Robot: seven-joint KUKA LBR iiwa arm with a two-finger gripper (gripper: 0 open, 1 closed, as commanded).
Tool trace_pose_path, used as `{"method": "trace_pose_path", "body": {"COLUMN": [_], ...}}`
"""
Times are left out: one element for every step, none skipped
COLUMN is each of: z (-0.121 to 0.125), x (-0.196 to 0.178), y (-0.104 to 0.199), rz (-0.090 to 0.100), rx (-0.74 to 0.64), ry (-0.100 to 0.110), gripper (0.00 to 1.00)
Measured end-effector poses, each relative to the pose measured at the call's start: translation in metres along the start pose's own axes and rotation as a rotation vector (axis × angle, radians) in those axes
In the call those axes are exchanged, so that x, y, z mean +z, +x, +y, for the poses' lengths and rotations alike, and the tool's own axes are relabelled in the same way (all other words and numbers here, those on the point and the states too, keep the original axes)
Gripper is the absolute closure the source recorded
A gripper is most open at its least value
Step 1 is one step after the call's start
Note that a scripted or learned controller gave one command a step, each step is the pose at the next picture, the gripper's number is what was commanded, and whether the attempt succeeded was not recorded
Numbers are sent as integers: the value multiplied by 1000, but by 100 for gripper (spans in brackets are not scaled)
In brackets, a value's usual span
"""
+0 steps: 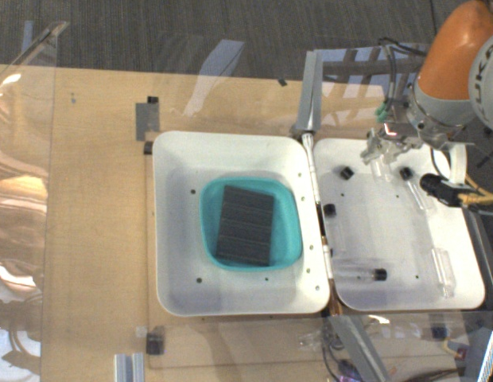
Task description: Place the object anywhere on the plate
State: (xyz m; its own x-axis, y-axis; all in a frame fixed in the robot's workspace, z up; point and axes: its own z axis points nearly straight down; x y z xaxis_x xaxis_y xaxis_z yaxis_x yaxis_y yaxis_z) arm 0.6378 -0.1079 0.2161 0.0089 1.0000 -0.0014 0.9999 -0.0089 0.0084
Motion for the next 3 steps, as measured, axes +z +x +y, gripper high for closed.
{"method": "trace_pose_path", "body": {"z": [-36, -69, -69], "x": [31, 30, 30], "y": [57, 124, 123], "rz": [2, 3, 3], "rx": [-82, -249, -249], "ry": [5, 4, 4], "gripper": [100, 100, 0]}}
